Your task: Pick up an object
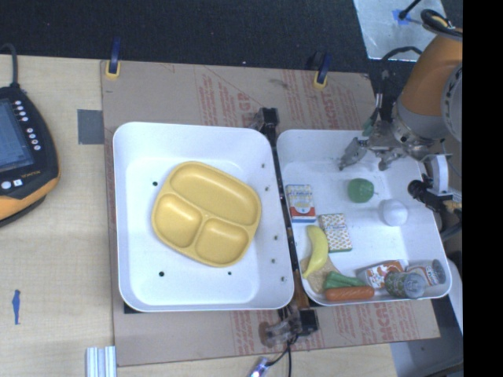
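The right bin (314, 144) holds several small objects. A green ball (361, 190) and a white ball (393, 211) lie toward its far right. A small red and blue carton (300, 201), a checkered box (338, 231) and a banana (317, 250) lie along its left side. A carrot (348, 293) and a labelled can (397, 277) rest at the near edge. My gripper (364, 162) hovers over the far part of this bin, just beyond the green ball. It is open, with nothing between its fingers.
The left bin (134, 273) holds a yellow divided plate (206, 213). A handheld control pendant (20, 151) lies on the bench at the far left. Clamps (269, 120) join the bins at the middle wall. The arm's cables hang at the right edge.
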`<state>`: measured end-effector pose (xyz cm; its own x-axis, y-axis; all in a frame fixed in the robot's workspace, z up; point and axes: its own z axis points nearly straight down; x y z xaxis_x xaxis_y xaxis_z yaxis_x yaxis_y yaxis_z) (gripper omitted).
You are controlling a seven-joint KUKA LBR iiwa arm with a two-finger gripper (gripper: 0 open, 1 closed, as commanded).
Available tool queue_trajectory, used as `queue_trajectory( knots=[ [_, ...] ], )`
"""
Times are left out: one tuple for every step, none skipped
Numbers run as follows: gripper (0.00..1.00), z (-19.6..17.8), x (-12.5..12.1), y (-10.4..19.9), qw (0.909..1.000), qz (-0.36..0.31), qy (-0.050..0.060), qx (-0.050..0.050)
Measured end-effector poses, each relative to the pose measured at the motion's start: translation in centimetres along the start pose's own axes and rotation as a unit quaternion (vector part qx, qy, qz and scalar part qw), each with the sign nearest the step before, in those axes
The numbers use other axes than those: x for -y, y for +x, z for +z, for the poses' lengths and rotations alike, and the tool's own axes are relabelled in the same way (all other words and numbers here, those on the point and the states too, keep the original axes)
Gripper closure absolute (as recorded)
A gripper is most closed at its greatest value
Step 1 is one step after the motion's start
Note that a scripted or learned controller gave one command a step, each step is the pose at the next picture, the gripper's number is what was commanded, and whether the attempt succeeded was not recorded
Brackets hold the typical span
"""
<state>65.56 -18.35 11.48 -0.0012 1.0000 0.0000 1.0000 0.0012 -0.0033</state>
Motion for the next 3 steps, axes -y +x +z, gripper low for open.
queue_trajectory(
  knots=[
    [0.0,2.0,4.3,-0.2,1.0,-0.002,0.001,0.0],
    [1.0,1.0,4.3,-0.3,1.0,-0.002,0.001,0.001],
    [1.0,-0.8,-0.1,7.2,1.0,-0.002,0.0,0.0]
  ],
)
